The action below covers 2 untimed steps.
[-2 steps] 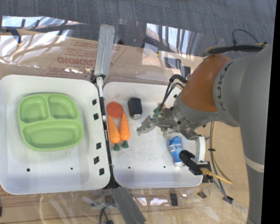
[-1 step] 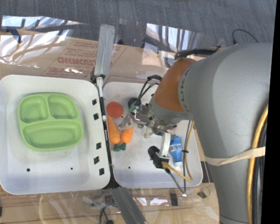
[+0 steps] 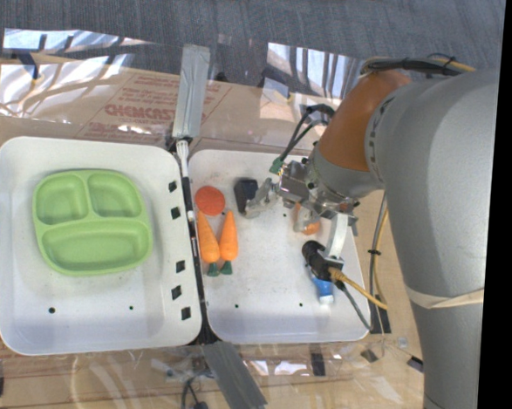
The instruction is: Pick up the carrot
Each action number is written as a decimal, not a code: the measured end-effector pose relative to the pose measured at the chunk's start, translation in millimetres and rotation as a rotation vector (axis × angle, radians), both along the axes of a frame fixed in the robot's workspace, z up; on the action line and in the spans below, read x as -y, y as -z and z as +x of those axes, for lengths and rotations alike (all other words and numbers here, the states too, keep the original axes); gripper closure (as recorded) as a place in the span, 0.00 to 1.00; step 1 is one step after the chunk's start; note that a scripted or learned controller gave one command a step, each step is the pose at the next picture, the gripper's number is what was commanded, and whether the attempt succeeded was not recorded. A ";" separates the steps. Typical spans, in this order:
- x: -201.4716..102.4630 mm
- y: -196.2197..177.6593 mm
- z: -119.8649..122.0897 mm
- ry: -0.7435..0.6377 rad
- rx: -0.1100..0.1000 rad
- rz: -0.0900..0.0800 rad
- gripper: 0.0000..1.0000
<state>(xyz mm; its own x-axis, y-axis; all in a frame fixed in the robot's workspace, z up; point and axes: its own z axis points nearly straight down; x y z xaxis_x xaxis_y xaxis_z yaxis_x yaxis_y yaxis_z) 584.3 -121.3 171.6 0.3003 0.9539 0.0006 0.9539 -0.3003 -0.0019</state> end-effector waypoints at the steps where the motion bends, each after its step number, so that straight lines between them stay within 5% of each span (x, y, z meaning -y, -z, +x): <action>1: -43.9 -19.2 -27.0 -0.099 -0.004 0.001 0.00; 2: -29.0 80.6 0.0 -0.066 -0.001 -0.001 0.00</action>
